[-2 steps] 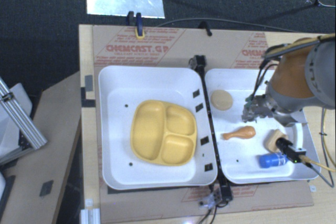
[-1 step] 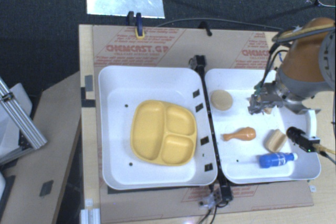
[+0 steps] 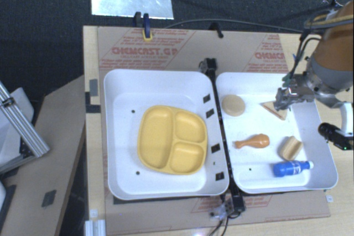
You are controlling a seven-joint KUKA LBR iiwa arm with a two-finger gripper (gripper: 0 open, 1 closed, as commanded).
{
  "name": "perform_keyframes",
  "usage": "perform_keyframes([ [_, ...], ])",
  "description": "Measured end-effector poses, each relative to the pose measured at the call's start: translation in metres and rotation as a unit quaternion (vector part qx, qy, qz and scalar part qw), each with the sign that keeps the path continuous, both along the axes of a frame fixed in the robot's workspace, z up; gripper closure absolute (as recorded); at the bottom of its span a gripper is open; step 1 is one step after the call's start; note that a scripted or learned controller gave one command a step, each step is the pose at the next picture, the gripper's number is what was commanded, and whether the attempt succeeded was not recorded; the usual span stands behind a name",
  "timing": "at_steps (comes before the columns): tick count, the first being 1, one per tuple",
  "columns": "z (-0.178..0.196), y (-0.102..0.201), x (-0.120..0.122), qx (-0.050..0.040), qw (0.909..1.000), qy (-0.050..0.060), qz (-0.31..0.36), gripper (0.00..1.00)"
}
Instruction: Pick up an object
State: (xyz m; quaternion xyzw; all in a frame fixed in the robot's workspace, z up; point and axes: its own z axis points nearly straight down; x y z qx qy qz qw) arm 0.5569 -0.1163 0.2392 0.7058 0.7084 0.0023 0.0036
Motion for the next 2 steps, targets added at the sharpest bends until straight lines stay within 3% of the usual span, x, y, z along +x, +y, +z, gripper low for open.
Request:
perform_keyframes([
  [1, 0.040, 0.000, 0.001, 0.0003, 1.0000, 0.001, 0.000, 1.00],
  [2, 0.019, 0.050, 0.007, 0.0015, 1.0000, 0.003, 0.002, 1.00],
])
